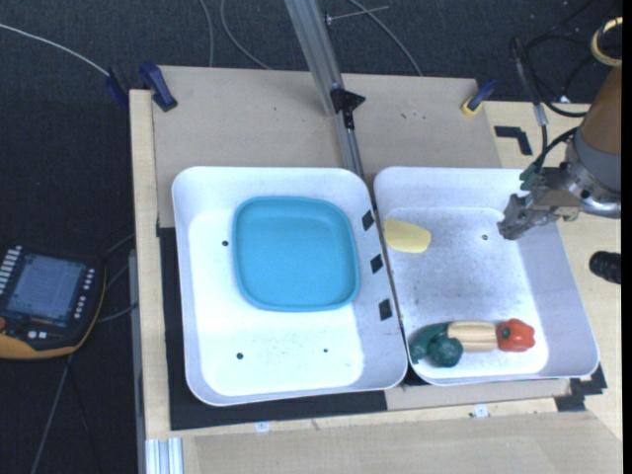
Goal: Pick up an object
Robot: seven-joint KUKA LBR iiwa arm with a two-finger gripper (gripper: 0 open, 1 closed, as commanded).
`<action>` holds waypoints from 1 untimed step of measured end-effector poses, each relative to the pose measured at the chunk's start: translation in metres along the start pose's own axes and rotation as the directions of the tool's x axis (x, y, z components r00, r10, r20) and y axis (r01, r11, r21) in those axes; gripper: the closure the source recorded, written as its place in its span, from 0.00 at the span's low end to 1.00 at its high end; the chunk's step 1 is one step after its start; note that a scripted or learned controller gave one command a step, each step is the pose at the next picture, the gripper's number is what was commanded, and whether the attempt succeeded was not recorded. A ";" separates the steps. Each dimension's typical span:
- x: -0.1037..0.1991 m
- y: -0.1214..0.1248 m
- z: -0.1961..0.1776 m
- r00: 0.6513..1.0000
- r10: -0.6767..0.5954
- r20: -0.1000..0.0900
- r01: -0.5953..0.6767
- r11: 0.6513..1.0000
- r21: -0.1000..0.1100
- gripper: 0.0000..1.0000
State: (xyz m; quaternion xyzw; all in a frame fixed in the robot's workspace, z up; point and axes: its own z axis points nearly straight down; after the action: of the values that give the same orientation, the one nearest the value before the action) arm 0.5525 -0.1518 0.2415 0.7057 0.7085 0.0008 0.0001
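While hovering: gripper (513, 225) above right bin (578, 314) — whether it is open or closed, cannot tell
Nearest: yellow piece (407, 236), well off sideways
Risk: descending here — closes on bare floor

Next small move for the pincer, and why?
Probably swing the pincer toward the yellow piece in the right bin. It lies alone by the bin's left wall, whereas the green, tan and red items crowd together at the front.

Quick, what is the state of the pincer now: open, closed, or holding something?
Pincer: over the right bin, nothing visible in it; open or closed cannot be told.
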 end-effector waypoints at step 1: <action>0.054 0.002 0.011 1.000 -0.001 0.000 0.001 1.000 0.001 1.00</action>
State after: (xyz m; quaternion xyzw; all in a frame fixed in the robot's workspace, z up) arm 0.5539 -0.0978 0.2307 0.7053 0.7089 0.0004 -0.0004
